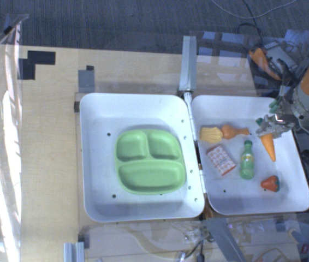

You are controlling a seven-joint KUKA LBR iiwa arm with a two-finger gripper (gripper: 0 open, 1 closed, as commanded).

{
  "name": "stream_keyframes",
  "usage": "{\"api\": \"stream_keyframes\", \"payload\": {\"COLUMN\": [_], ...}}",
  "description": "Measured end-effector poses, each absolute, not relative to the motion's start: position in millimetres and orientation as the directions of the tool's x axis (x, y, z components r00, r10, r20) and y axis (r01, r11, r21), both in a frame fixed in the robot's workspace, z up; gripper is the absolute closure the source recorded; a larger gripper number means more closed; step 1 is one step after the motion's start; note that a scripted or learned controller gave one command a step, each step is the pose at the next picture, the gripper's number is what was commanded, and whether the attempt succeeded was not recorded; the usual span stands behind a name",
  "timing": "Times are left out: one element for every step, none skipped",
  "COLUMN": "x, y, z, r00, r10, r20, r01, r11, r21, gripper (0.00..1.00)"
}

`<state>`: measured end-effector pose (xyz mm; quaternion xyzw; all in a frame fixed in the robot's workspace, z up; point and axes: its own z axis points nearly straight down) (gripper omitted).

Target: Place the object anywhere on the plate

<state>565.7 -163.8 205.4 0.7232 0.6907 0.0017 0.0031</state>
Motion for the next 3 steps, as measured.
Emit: {"api": "stream_keyframes", "payload": {"x": [591.9, 565.8, 565.4], "y": [-94.6, -33.1, 45.3], "z": [175.0, 185.4, 222.1], "r00": [-0.071, -0.248, -0.317], "r10": [0.997, 0.969, 0.948], "r20": [0.0, -0.001, -0.001], "r01": [0.997, 0.969, 0.948], "r11": [0.071, 0.248, 0.317], "r21": [0.004, 0.005, 0.008], "gripper": [1.0, 1.0, 1.0]}}
